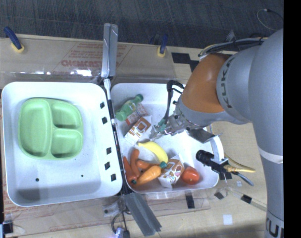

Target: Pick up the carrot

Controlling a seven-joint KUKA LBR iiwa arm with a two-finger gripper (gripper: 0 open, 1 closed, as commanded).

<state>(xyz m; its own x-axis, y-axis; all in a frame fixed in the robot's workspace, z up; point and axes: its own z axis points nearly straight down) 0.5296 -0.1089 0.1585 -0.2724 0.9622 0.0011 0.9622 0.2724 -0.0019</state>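
The carrot [148, 174], orange with a small green top, lies near the front edge of the right bin [210, 150]. It rests between red sausages [132, 163] on its left and a small carton [171, 173] on its right. My gripper [159, 128] hangs over the middle of the right bin, just above the banana [154, 149] and beside a brown snack packet [137, 128]. It sits well behind the carrot and apart from it, and nothing shows in its grasp.
A green bottle [128, 108] lies at the back of the right bin and a red tomato [190, 176] at its front right. The left bin [17, 182] holds a green divided tray [50, 128]. The arm's orange band [205, 86] looms over the right bin's back right.
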